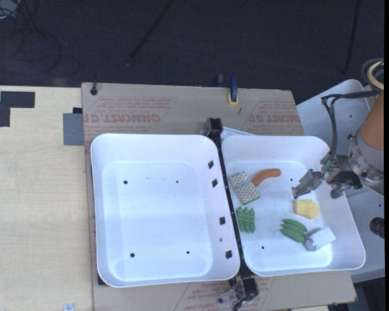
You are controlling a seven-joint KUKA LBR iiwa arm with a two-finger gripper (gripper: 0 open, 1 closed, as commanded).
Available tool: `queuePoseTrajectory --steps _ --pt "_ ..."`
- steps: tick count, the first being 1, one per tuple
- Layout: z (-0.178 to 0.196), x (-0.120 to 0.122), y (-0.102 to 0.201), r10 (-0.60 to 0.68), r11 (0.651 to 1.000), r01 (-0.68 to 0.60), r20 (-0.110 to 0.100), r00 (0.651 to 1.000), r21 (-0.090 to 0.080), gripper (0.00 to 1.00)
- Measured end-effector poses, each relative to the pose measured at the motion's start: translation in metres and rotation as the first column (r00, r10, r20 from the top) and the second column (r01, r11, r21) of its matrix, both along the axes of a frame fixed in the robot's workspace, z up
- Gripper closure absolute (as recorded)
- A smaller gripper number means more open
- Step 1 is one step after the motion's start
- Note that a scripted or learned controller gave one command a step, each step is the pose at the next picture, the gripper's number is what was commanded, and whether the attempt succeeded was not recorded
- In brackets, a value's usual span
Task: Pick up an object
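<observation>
Here, pale yellow ridged corn piece (306, 208) in right bin (350, 251), claw (324, 185) spread open just above, holding nothing

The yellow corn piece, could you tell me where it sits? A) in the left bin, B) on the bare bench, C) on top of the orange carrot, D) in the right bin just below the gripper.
D: the yellow corn piece lies in the right bin, just below the gripper and apart from the orange carrot.

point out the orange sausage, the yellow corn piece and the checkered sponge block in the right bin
orange curved sausage (267, 175), camera view, mid-body
yellow ridged corn piece (306, 208), camera view, centre of top face
checkered sponge block (244, 187), camera view, middle of patterned face
</observation>
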State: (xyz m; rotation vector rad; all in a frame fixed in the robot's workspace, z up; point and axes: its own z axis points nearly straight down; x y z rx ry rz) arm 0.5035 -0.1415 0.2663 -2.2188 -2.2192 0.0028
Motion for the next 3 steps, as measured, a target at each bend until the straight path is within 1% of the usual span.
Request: queuePoseTrajectory --steps 1,2,3 --pt "0.234 -0.028 -0.057 -0.002 1.000 0.002 0.018 1.000 -0.008 0.00" --pt "0.174 0.042 0.087 0.015 1.000 -0.015 -0.003 1.000 0.004 0.00" --pt "0.277 0.026 -0.010 -0.007 1.000 0.007 0.011 1.000 -0.007 0.00"
